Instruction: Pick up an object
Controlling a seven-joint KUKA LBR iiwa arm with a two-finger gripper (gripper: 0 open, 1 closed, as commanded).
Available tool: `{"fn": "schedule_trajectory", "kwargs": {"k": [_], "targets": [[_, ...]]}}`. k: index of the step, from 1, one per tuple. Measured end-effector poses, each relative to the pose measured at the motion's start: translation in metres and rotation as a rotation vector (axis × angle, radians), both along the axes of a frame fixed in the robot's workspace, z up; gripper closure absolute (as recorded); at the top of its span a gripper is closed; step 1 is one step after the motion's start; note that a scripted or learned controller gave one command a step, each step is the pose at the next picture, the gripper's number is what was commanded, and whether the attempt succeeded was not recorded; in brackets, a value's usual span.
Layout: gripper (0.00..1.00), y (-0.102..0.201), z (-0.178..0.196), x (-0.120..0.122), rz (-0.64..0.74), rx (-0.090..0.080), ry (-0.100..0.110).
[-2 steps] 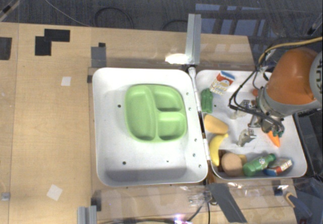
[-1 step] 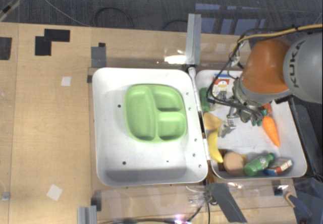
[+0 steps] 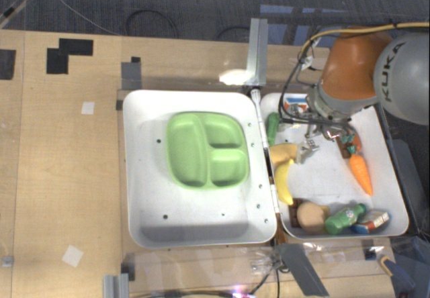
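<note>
The right bin (image 3: 323, 180) holds a yellow banana (image 3: 283, 181) along its left wall. A pale yellow piece (image 3: 283, 152) lies just above the banana, and a green item (image 3: 272, 126) sits near the top left corner. An orange carrot (image 3: 361, 173) lies on the right. A tan round object (image 3: 310, 215), a green bottle (image 3: 344, 217) and a small blue and red can (image 3: 373, 223) lie along the front wall. My gripper (image 3: 313, 144) hangs low over the bin's upper middle, just right of the pale yellow piece and left of the carrot. I see nothing in its grasp.
The left bin (image 3: 142, 217) bears a green divided plate (image 3: 205, 149). A metal divider (image 3: 265, 156) separates the two bins. The grey arm with its orange band (image 3: 349, 68) covers the right bin's upper right corner. Cables loop beside the wrist.
</note>
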State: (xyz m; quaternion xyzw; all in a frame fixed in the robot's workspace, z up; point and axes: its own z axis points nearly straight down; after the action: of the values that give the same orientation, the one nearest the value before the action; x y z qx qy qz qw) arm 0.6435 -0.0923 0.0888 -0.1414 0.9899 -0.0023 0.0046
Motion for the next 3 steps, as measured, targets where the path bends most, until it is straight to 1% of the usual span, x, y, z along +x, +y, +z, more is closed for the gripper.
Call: {"fn": "schedule_trajectory", "kwargs": {"k": [1,2,3], "targets": [[0.00,0.007,0.000,-0.025,-0.027,0.004,-0.003],[0.00,0.009,0.000,-0.028,-0.110,0.005,-0.005],[1.00,0.011,0.016,-0.023,-0.106,0.005,-0.021]]}}
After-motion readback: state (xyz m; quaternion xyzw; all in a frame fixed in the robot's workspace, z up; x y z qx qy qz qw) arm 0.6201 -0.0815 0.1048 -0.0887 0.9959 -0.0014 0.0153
